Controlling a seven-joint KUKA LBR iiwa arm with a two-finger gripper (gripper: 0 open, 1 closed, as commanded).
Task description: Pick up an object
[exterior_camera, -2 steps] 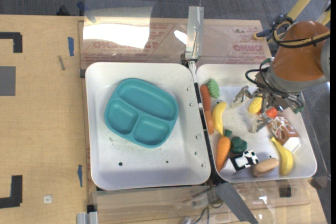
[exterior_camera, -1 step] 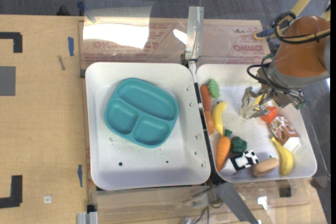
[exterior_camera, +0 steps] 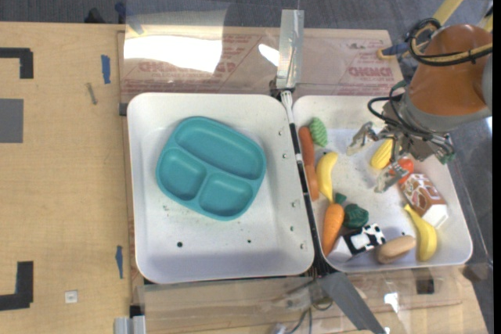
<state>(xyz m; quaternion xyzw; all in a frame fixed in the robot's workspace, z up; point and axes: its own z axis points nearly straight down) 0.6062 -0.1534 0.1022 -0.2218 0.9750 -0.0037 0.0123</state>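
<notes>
— Under the camera, what's the bench like?
— Tan board bench [exterior_camera: 55, 192], two white bins; the left bin [exterior_camera: 149, 246] bears a teal divided plate [exterior_camera: 210, 167].
— The arm?
— Reaching from the right, gripper [exterior_camera: 378, 156] spread wide over the right bin [exterior_camera: 454, 246], a small yellow toy [exterior_camera: 381, 152] between its fingers, though an actual grip is unclear.
— Nearby?
— Carrot [exterior_camera: 332, 224], banana [exterior_camera: 326, 174], carton [exterior_camera: 423, 198]

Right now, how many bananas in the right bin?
3. One banana beside the carrots along the bin's left wall, one under the gripper, one in the near right corner. The arm may hide more.
</notes>
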